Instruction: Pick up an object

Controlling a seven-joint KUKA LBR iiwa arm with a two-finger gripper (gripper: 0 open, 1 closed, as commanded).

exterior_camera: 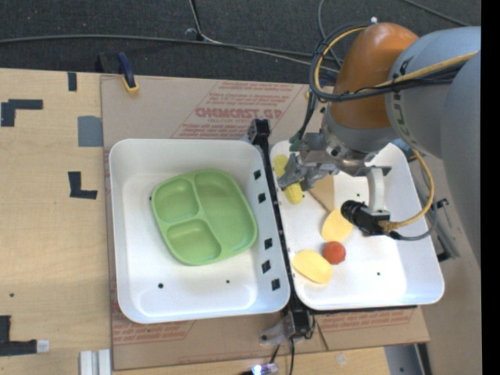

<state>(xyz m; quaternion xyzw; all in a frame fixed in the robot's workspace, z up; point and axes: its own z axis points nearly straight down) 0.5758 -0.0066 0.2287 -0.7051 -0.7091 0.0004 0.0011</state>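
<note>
Grey arm (449,76), orange band (371,69), yellow and black cables (328,45)
</note>
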